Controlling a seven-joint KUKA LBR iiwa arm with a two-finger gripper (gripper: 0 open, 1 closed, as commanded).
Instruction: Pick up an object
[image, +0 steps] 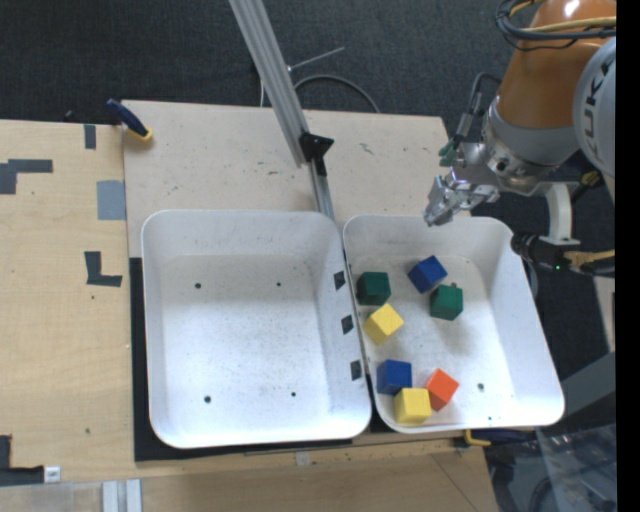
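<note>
Two shallow white bins sit side by side on a wooden bench (60, 250); the left bin (160, 330) holds no blocks, and the right bin (520, 330) holds seven small blocks. Counted, they are two blue (427, 273) (394, 375), two dark green (373, 288) (446, 302), two yellow (384, 322) (412, 404) and one orange (442, 386), all near-cubes with no long axis, each turned at its own angle. Above the right bin's far rim hangs the gripper (441, 207), tips pointing down, carrying nothing, and I cannot tell how wide its jaws stand.
</note>
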